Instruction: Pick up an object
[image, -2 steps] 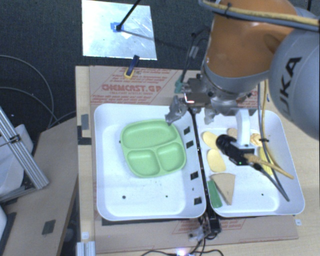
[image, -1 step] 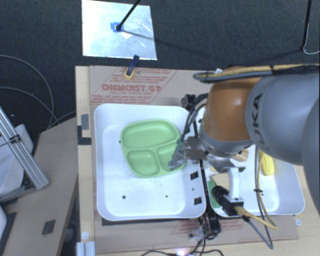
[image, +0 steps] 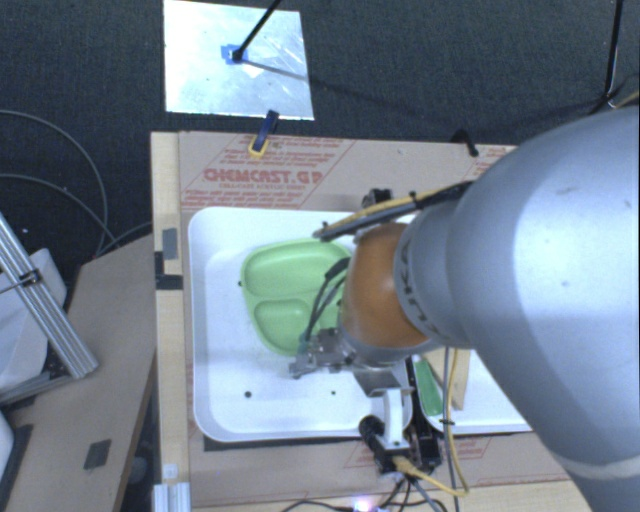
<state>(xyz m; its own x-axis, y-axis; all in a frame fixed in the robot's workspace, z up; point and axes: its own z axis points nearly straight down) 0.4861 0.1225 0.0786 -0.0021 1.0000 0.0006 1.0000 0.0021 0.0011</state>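
Observation:
A pale green, lobed plastic object (image: 285, 290) lies in the middle of the left white bin (image: 215, 320). The arm's orange band (image: 375, 290) and grey wrist cover its right side. My gripper (image: 318, 358) hangs low over the object's lower right edge, seen from above as a small metal block with cables running into it. A narrow dark green piece (image: 428, 385) shows just below the arm, near the divide between the bins.
The grey arm hides most of the right bin (image: 495, 415). Both bins sit on printed cardboard (image: 270, 175). A blue-and-yellow clip (image: 262, 135) and a shiny sheet (image: 238, 55) lie at the back. An aluminium frame (image: 40, 305) stands at the left. Loose cables (image: 410, 465) run along the front.

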